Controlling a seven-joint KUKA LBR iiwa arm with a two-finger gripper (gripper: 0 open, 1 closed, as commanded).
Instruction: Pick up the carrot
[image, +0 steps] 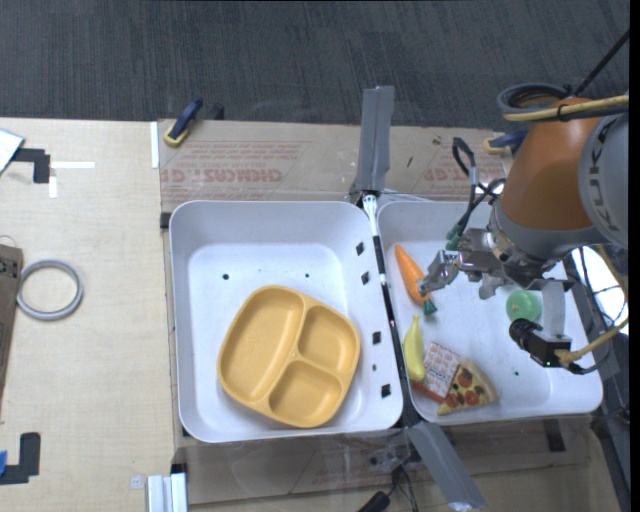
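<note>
The carrot (408, 272) lies in the right bin (570, 400) by its left wall, above a banana (413, 348). The gripper (432, 292) hovers just beside it, fingers slightly apart, holding nothing. A yellow plate (290, 355) sits in the left bin (190, 330).

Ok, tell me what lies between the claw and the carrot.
Nothing: in the camera view the claw sits right beside the carrot, no other item between them.

Hand (433, 287) beside carrot (408, 272), right bin (575, 400).
</note>
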